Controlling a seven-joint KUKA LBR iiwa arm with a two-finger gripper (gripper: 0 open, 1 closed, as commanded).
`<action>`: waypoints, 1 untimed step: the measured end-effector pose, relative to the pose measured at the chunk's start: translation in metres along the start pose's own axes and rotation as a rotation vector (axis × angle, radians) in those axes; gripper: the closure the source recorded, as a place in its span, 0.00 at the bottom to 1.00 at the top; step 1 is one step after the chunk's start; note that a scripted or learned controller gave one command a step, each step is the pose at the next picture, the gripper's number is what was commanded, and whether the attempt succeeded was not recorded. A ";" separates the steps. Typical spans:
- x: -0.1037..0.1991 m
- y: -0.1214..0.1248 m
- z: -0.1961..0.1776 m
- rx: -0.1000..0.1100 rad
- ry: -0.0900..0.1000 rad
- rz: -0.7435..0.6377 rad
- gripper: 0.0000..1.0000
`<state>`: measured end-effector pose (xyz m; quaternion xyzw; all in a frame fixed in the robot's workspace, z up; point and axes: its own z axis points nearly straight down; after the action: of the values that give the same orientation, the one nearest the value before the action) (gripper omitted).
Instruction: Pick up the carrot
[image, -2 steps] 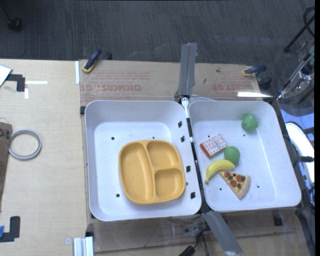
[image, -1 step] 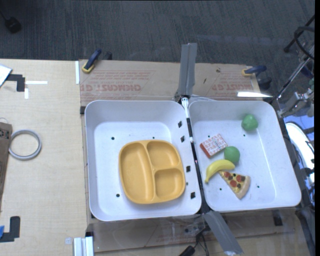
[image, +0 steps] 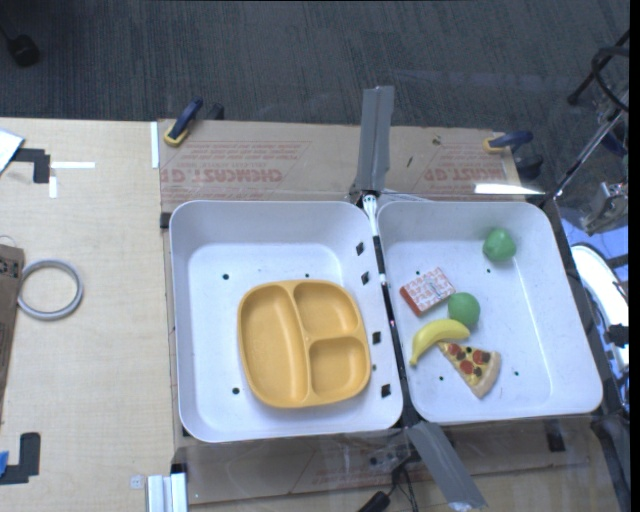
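Observation:
The right bin (image: 540, 330) holds a yellow banana (image: 437, 337), a pizza slice (image: 472, 366) just in front of it, and a red and white packet (image: 427, 290) near the bin's left wall. A green round fruit (image: 464, 309) touches the banana's upper end. A second green one (image: 499, 245) lies alone near the back right corner. In the left bin (image: 210, 300) rests a yellow divided plate (image: 270, 350) with nothing in its three compartments.
A roll of grey tape (image: 47, 289) lies on the wooden bench at the far left. Blue clamps (image: 184, 120) (image: 510, 141) hold the cardboard behind the bins. Cables and metal frame parts (image: 600, 200) crowd the right edge.

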<state>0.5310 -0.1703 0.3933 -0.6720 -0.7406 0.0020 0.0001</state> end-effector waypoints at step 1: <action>-0.056 0.060 -0.048 -0.003 0.000 -0.109 1.00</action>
<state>0.5966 -0.2200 0.4409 -0.6305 -0.7762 0.0009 -0.0006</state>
